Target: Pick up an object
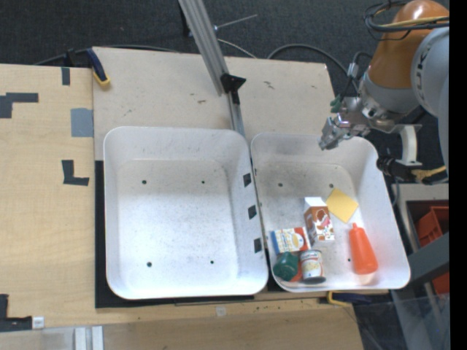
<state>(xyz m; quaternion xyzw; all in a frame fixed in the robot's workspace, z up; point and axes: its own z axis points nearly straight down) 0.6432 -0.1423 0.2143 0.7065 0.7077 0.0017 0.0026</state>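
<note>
We see our grey arm [430,57] reaching in from the right, its orange band [412,17] uppermost and the wrist bent down and to the left. Our gripper [332,138] hangs at the end, pointing downward, with nothing visible between its tips.

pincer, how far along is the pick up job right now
Done: the pincer is over the right bin's far rim. In hand: nothing visible. Left: the whole pick; the yellow block, orange bottle, small carton and can lie in the bin's near part.
</note>
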